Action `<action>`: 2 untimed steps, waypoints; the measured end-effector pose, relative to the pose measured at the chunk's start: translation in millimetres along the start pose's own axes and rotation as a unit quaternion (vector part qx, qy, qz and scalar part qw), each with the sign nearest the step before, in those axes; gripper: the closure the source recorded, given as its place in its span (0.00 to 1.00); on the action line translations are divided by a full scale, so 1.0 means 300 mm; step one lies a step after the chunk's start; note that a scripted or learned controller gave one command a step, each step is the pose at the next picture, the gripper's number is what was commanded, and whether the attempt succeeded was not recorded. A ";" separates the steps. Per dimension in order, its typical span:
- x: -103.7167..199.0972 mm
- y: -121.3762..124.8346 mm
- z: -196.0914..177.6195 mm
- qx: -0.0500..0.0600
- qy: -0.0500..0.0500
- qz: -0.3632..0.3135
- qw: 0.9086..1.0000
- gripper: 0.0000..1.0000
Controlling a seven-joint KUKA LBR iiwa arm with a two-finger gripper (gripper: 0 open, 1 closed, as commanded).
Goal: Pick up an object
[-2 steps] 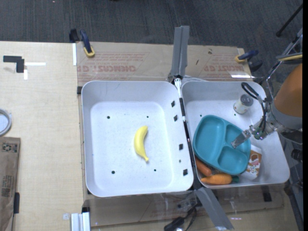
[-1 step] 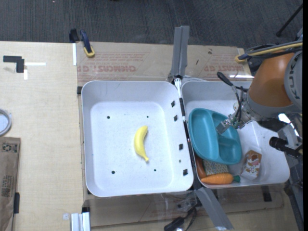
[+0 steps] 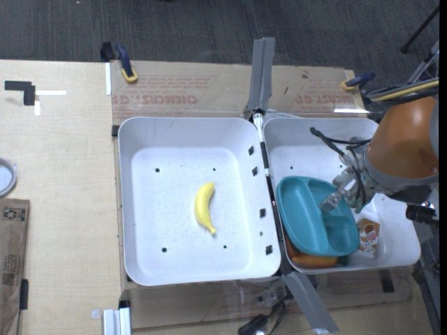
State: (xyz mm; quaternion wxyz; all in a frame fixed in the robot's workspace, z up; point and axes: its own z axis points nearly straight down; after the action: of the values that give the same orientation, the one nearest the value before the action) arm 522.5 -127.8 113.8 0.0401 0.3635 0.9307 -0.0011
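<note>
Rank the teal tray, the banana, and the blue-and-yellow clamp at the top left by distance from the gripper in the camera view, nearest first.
From the gripper, over the right bin:
1. Teal tray, directly under it in the right bin.
2. Banana, in the middle of the left bin.
3. Blue-and-yellow clamp, on the cardboard beyond the left bin's far corner.

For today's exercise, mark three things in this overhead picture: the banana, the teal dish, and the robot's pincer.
banana (image 3: 204,207), camera view, middle of its curved body.
teal dish (image 3: 311,215), camera view, bare inner floor.
pincer (image 3: 332,201), camera view, by its tips above the dish.
</note>
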 end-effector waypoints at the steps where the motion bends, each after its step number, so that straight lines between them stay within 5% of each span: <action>1: -0.010 0.013 0.018 0.009 0.010 0.055 0.998 0.00; 2: 0.057 -0.060 0.003 -0.001 -0.001 -0.060 0.998 0.00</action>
State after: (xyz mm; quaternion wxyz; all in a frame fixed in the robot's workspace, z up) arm 497.9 -129.6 111.2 0.0414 0.3070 0.9508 -0.0034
